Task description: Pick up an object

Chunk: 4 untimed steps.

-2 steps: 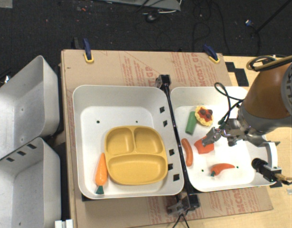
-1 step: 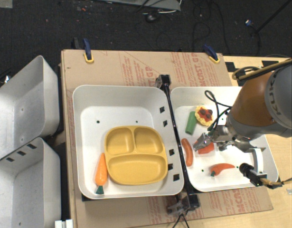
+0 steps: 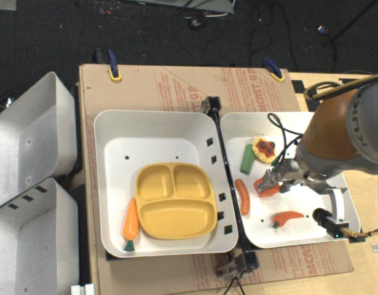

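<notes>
In the left bin [image 3: 109, 183] sits a yellow divided tray [image 3: 175, 200] with a carrot [image 3: 131, 221] beside it. In the right bin [image 3: 299, 238], the gripper [image 3: 270, 183] pinches a red piece [image 3: 267, 190], near a sausage [image 3: 243, 196], green stick [image 3: 247, 158], pizza slice [image 3: 263, 149] and chili [image 3: 286, 217].
</notes>
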{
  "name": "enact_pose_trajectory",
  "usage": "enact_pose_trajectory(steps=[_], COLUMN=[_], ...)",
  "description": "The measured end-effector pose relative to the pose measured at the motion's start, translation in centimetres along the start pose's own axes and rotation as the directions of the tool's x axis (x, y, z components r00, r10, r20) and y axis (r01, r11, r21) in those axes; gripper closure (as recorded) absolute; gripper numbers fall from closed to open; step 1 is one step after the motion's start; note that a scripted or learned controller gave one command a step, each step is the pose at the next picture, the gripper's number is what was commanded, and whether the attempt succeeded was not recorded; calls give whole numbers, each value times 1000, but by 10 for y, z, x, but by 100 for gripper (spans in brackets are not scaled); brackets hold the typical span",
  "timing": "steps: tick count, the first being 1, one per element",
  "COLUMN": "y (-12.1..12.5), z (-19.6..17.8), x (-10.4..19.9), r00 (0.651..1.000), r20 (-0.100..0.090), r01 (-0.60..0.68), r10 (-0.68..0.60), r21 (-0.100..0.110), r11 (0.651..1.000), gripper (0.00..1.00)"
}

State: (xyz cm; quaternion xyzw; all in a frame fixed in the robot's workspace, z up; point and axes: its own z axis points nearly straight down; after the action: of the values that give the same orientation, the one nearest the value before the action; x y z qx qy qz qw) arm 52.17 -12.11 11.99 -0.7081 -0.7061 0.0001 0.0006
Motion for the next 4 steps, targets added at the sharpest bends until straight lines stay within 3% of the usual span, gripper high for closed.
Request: enact_pose_trajectory(steps=[2, 3, 4], y=[-7, -6, 17], z=[-103, -126, -134], x=[-4, -4, 48], r00=[1000, 1000, 1000], r20=[2, 2, 0], r01=[5, 5, 11], r10=[-4, -5, -11], r21=[-6, -5, -4], r11=[1000, 1000, 1000], gripper=[100, 100, 100])
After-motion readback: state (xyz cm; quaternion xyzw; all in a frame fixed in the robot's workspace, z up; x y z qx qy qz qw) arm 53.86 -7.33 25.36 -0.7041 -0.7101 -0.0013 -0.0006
